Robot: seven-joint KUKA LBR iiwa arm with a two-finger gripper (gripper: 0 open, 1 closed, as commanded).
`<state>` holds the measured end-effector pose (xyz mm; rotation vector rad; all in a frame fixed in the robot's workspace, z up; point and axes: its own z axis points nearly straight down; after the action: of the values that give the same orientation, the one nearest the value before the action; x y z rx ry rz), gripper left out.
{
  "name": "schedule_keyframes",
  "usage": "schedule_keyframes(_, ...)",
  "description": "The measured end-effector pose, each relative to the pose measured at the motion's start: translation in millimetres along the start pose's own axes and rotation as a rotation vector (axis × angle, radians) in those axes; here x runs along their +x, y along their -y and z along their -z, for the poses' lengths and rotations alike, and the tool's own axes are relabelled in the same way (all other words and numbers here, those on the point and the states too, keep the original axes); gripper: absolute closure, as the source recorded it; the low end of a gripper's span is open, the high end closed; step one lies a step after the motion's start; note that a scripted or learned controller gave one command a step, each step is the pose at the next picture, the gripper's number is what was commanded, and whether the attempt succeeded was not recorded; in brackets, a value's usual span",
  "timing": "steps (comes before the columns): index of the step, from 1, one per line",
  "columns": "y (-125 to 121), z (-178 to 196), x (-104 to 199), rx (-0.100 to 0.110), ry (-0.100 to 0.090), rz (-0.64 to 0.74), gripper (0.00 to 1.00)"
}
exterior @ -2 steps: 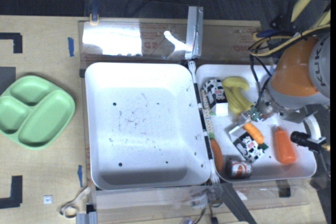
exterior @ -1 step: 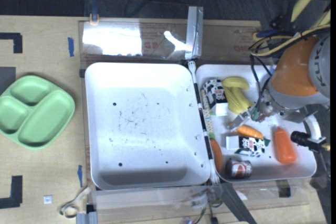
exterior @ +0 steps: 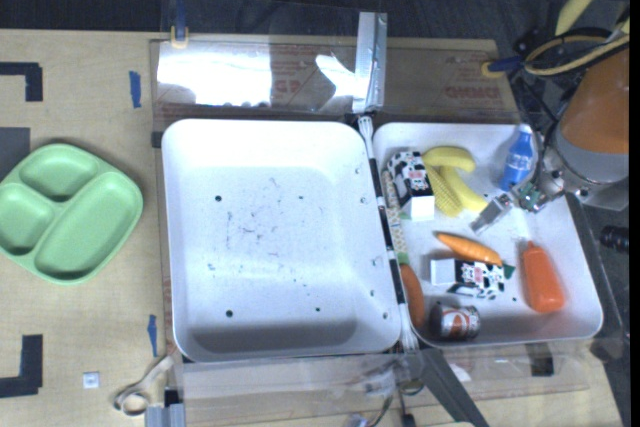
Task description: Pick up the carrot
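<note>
A soda can stands at the lower edge of the right bin. The gripper, fingers slightly spread and pinching nothing, hangs above the carrot, which lies mid-bin. Bananas sit upper left of it; a green divided plate rests far left.

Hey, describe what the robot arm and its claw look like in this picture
The arm is a rounded grey body with a broad orange band above the wrist. Its claw is a small metallic silver piece with dark fittings behind it. Yellow and black cables loop near the arm's upper part.
</note>
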<state>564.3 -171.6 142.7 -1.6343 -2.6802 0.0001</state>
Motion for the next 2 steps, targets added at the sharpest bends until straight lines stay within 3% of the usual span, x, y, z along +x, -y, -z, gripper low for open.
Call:
schedule_keyframes(1,-28,36,69,0.002,-0.001,0.021,0.0)
schedule_keyframes(2,14,-57,79,-0.005,0.002,-0.043,0.0)
